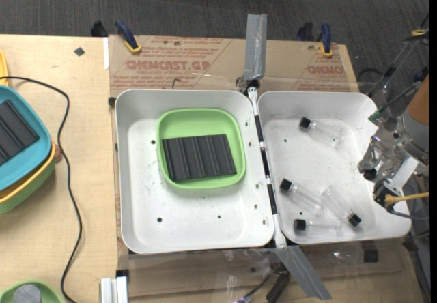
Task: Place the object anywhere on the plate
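Standing over the table (54, 226), I see two white bins side by side: the left bin (136, 226) carries a green plate (167, 124) with a dark ribbed insert (201, 157) lying flat in it, and the right bin (273, 110) holds the objects to be moved, several small clear vials with black caps. One vial (321, 128) lies near the far side of that bin, a second vial (304, 194) sits by the divider, a third vial (338, 205) lies tilted just beside it, and a fourth vial (317, 226) rests near the front wall. The gripper (382, 172) hangs at the right rim of the right bin, apart from all of them, with nothing visibly held; the shot is too cluttered there to tell how its jaws stand. I would judge these vials light and stiff, but smooth and round, so they are likely to roll or squirt out under a poor pinch, and their transparency makes the edges hard to read. The best hold seems to be across the middle of the body, jaws square to its long axis, or close to the cap where the dark plastic offers more grip. The third vial is nearest the gripper, though its neighbour crowds it.
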Motion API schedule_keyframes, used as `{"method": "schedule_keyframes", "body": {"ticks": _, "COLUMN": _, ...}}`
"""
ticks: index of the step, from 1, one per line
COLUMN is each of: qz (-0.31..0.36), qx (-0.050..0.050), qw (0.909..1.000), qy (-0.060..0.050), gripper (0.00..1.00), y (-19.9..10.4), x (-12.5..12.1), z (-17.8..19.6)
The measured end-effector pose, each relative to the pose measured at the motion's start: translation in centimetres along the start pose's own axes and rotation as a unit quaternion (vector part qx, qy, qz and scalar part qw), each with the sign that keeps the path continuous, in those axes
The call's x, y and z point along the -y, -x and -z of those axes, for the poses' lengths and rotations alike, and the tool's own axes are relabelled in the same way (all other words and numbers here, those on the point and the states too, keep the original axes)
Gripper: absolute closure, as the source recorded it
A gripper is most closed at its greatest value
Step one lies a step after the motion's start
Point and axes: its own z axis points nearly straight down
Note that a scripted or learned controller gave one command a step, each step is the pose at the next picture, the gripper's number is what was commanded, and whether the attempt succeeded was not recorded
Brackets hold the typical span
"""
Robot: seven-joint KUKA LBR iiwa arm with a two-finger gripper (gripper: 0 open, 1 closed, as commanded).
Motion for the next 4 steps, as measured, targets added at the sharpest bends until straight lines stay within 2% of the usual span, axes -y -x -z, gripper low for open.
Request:
{"method": "schedule_keyframes", "body": {"ticks": 1, "qz": 0.0, "qx": 0.0, "qw": 1.0, "qy": 0.0, "gripper": 0.0, "y": 0.0, "x": 0.0, "z": 0.0}}
{"method": "schedule_keyframes", "body": {"ticks": 2, "qz": -0.148, "qx": 0.0, "qw": 0.989, "qy": 0.0, "gripper": 0.0, "y": 0.9, "x": 1.7, "z": 4.9}}
{"method": "schedule_keyframes", "body": {"ticks": 3, "qz": -0.256, "qx": 0.0, "qw": 0.9667, "qy": 0.0, "gripper": 0.0, "y": 4.6, "x": -1.8, "z": 11.1}}
{"method": "schedule_keyframes", "body": {"ticks": 4, "qz": -0.298, "qx": 0.0, "qw": 0.9546, "qy": 0.0, "gripper": 0.0, "y": 5.3, "x": -2.4, "z": 10.7}}
